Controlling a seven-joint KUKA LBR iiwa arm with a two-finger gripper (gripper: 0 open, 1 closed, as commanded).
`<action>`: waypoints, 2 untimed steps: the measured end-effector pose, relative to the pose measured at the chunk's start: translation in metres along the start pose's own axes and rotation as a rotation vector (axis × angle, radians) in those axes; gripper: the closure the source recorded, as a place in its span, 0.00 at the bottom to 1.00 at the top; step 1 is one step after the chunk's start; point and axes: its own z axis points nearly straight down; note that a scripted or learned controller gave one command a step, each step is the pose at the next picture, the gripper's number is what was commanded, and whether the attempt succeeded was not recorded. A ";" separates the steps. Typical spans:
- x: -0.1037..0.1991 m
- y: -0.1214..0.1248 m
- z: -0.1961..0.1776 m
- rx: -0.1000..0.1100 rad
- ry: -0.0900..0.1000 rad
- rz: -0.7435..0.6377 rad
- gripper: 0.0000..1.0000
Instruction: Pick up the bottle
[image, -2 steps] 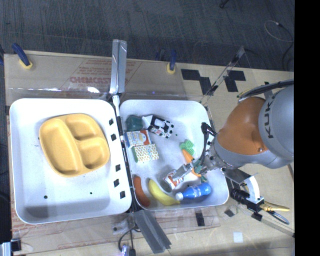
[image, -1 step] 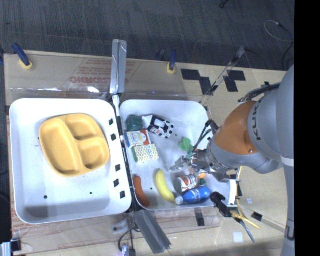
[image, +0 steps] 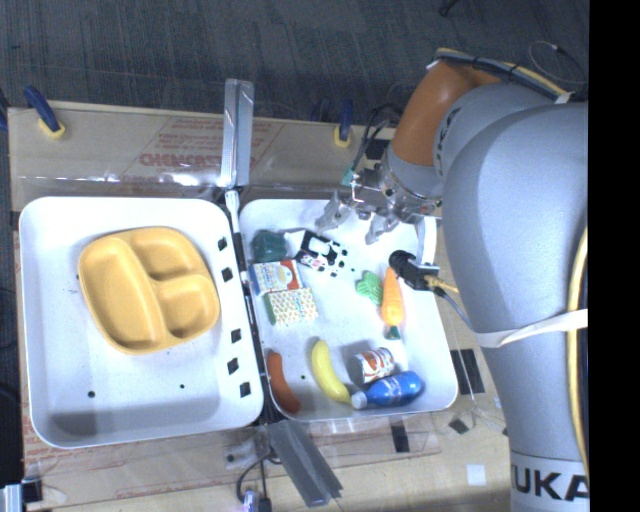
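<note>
Gripper poised at the right bin's far edge, jaws spread apart, nothing between them; blue bottle lying on its side well below the jaws, in the near corner, beside the banana

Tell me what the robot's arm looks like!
The arm is big, round and smooth grey, with an orange band near the wrist. Thin dark cables run along it, and white KUKA letters mark its base. The gripper is shiny silver metal.
</note>
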 end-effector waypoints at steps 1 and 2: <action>-0.049 -0.106 0.054 0.004 0.002 -0.156 0.00; -0.038 -0.020 0.057 -0.001 0.006 -0.155 0.00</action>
